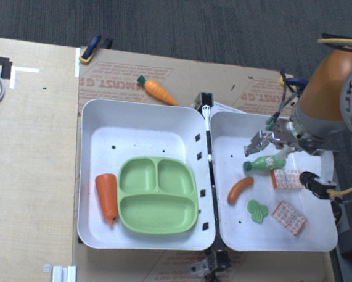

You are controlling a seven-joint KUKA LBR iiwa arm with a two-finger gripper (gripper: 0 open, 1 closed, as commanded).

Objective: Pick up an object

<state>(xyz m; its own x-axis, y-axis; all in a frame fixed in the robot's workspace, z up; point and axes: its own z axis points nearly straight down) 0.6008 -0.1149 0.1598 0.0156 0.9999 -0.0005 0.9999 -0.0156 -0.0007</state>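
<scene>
Camera view, right bin (315, 243): gripper (264, 141) low over the far part, fingers spread and grasping nothing, tips just beyond a green bottle (264, 164) lying on its side; nearer lie a sausage (240, 189), a small green leafy piece (257, 211) and two red-and-white packets (289, 217), one just right of the bottle. Left bin (98, 117): a green divided plate (157, 195) with a carrot (107, 196) at its left edge. Bench beyond the bins: a second carrot (158, 90).

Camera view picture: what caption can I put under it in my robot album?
Robot gripper hovers over a green bottle in the right bin.
</scene>
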